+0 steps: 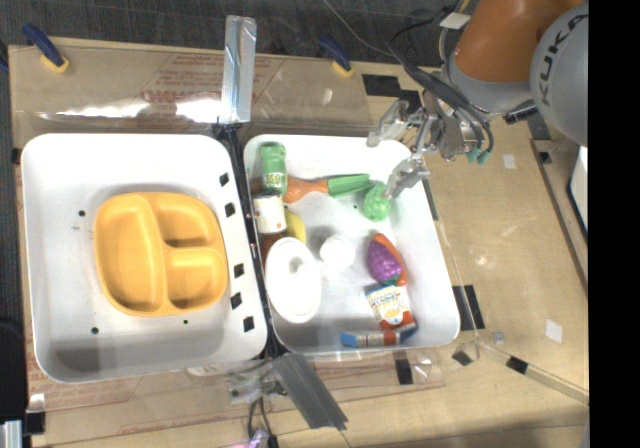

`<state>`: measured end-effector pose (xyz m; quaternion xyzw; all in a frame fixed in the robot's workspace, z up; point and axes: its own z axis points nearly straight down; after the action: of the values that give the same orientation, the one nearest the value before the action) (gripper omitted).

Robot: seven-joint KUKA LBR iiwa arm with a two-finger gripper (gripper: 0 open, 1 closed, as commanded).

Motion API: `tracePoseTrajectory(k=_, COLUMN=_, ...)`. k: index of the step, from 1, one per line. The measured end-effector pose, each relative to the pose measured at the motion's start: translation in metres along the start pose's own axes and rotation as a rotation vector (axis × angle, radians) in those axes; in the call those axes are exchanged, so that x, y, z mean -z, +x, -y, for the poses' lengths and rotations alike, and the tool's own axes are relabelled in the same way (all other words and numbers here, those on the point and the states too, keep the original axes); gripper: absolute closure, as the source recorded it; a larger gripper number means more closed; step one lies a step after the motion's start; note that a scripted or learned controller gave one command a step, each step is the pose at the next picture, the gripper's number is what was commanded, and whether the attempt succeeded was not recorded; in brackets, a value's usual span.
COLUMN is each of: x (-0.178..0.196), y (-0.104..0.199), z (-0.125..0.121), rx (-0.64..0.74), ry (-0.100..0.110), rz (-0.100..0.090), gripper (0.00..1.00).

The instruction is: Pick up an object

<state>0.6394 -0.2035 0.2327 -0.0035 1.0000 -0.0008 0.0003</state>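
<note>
My gripper (pixel 397 150) hangs over the far right corner of the right bin (pixel 440 276), open, with nothing between its fingers. One finger (pixel 384 126) lies near the bin's back rim. The other finger (pixel 407 174) ends just above a small green round object (pixel 376 202). Left of that lies a carrot (pixel 322 186) with a green top. Also in this bin are a bottle with a green cap (pixel 272 172), a yellow banana (pixel 296 227), a white cup (pixel 293 278), a purple eggplant (pixel 383 259), a small printed pouch (pixel 390 306) and a marker (pixel 372 339).
The left bin (pixel 50 196) holds a yellow divided tray (pixel 160 251). A taped divider (pixel 240 66) runs between the bins at the back. The arm's orange band (pixel 505 11) and cables sit above the right bin's far corner.
</note>
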Motion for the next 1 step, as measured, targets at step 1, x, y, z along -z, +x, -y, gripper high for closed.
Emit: tracePoseTrajectory(k=1, x=-0.1397, y=0.0490, z=0.0052, rx=0.023, ry=0.000, rz=0.003, gripper=0.00)
